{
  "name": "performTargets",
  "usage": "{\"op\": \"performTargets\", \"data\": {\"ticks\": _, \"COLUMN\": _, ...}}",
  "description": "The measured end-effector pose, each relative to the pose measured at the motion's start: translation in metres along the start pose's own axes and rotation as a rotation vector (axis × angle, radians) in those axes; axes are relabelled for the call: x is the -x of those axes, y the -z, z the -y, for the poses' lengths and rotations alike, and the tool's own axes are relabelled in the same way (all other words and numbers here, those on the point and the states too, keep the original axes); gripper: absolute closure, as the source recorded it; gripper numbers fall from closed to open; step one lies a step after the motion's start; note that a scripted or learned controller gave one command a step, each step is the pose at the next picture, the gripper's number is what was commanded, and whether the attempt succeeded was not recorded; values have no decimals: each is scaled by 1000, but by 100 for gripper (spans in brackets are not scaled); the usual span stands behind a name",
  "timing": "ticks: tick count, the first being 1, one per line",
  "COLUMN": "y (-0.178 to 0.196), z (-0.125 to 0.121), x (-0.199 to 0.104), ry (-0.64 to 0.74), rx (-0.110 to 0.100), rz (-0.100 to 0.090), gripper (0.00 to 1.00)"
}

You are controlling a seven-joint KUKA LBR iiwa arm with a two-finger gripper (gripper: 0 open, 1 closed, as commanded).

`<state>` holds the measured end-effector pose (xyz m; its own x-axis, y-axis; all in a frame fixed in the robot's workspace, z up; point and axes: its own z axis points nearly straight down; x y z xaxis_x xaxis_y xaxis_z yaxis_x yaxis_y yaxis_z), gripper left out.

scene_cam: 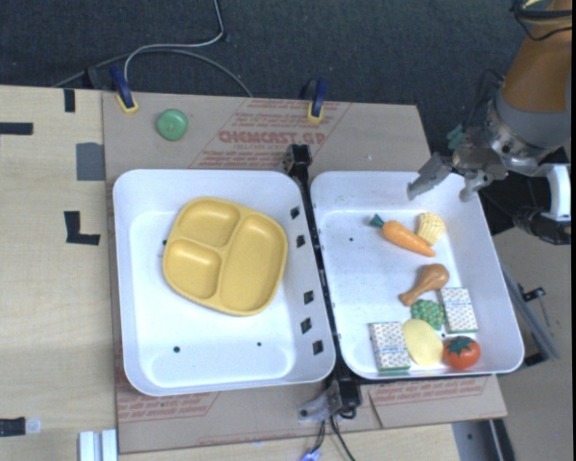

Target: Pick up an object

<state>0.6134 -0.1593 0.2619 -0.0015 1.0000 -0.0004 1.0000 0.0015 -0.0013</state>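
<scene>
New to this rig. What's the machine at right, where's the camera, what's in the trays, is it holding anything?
The machine is a single robot arm, grey with an orange band, reaching in from the right. Its tool is a two-finger grasper, and here it hangs over the far right corner of the right bin. Nothing shows between its fingers, which stand apart, so it holds nothing.

The picture comes from one fixed camera above the bench, looking down at a slant.

The left bin holds a yellow divided plate. The right bin holds toy food: a carrot beside a piece of corn, a drumstick, and near the front edge a tomato, a pale yellow piece and some small patterned boxes. A green ball lies on the cardboard behind the bins.
</scene>
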Motion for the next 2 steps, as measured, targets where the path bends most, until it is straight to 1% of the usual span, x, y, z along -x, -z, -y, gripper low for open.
{"op": "performTargets", "data": {"ticks": 1, "y": -158, "z": -14, "x": -21, "ry": 0, "rx": 20, "rz": 9, "gripper": 0}}
{"op": "performTargets", "data": {"ticks": 2, "y": -149, "z": -14, "x": -21, "ry": 0, "rx": 17, "rz": 10, "gripper": 100}}
